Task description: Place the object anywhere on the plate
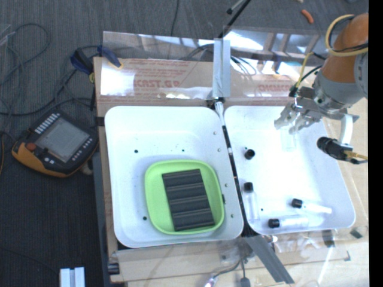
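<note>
A green square plate (pixel 154 178) lies in the left bin (pixel 122 160), toward its front. A dark grey ribbed block (pixel 188 200) rests flat on the plate and covers most of its middle. My gripper (pixel 292 123) hangs over the far part of the right bin (pixel 269 130), well away from the plate. Its fingers (pixel 281 123) stand apart and point down, open, with nothing between them. A faint clear tube (pixel 289 140) lies just below the fingertips.
The right bin holds several clear tubes with black caps, one (pixel 249 154) near the divider and others (pixel 297 204) (pixel 274 223) along the front. A black cylinder (pixel 333 147) sticks out beside the wrist. A teach pendant (pixel 57 143) lies on the floor at left.
</note>
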Controlling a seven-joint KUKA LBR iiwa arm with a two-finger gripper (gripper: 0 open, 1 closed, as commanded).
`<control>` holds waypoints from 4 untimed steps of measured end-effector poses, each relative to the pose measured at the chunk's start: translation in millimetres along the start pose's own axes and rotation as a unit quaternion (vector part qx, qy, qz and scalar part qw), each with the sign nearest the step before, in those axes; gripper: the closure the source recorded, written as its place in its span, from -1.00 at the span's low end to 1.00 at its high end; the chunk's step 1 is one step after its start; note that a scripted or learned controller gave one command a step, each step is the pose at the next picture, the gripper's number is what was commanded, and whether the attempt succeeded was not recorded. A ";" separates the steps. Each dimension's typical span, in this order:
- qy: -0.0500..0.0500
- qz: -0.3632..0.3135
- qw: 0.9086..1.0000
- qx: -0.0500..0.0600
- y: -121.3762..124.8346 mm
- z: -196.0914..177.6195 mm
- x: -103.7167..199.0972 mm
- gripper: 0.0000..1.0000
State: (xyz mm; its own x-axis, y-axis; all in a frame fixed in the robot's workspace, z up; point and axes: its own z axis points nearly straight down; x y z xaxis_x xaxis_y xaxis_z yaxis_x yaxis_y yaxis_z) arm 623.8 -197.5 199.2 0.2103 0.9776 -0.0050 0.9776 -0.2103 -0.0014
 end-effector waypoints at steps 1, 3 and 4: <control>0.000 0.000 1.000 0.000 0.0 -0.1 0.1 -1.00; 0.000 -0.111 0.994 -0.002 -10.2 -176.0 31.7 -1.00; 0.000 -0.221 0.975 -0.002 26.3 -236.1 51.4 -1.00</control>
